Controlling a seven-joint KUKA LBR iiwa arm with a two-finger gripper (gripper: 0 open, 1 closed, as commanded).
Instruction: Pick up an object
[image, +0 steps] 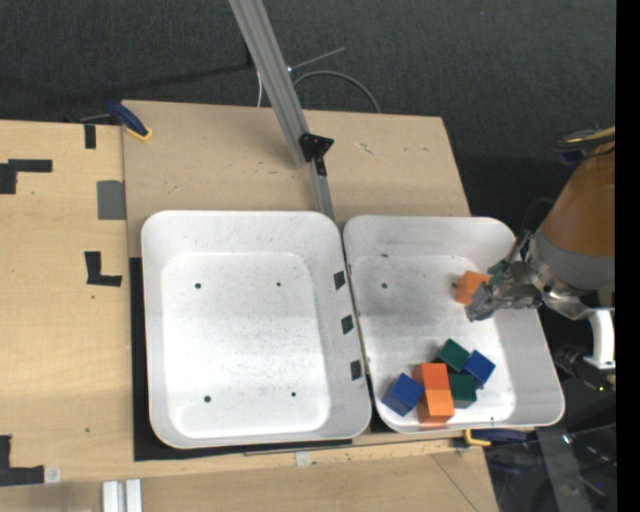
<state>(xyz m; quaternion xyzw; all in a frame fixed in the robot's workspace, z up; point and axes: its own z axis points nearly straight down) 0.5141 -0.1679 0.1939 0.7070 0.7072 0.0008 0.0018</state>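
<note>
Arm (585, 225): comes in from the right side of the view, grey with a broad orange section, bent down over the right bin's far right rim.
Gripper (483, 300): low over the right bin (400, 240), near its right wall, pointing left — its dark metal tip sits right against an orange block.
Gripper state: I cannot tell how far apart it stands; the tip is a dark blur, and whether it has the block in hand is not clear either.
Orange block (466, 287): small, in the upper right part of the right bin, touching the left side of the gripper tip, well apart from the other blocks.
Block cluster: bunched at the near right corner of the same bin — a blue block (403, 392) on the left, a taller orange block (436, 389) beside it, a dark green block (455, 354) behind, another green one (463, 388) to the right, and a second blue block (479, 367) at the far right.
Left bin (240, 330): white, speckled, set beside the right bin with their rims touching.
Table (200, 160): pale wood, with black tape marks along its left part.
Metal pole (280, 80): slants down from the top of the view to the gap between the bins.
</note>
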